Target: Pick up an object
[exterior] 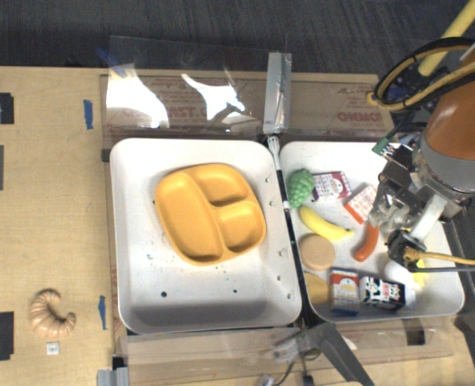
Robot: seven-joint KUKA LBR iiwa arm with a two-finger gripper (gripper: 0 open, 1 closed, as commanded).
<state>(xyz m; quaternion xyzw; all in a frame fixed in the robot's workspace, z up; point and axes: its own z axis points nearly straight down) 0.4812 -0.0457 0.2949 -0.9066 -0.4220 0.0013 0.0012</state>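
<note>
A croissant (52,313) is lying on the tan tabletop (36,199) at far left, well apart from both bins, with a tiny white tag just below it. The left bin (133,280) is holding a yellow divided plate (210,212) near its middle. Behind the bins, crumpled clear plastic is catching glare over brown cardboard whose red print is too blurred to read. The right bin (450,296) is holding a green bunch of grapes (301,186) beside a small carton (330,186) with a dark red label, a banana (325,223), a tan round piece (318,252), an orange sausage (366,242), and along the front wall two small cartons (345,289), one patterned black and white (381,291); none of the lettering is legible. The pincer (397,215) is hanging over the bin's right half, just beside the sausage, and whether it is gripping anything cannot be told.
</note>
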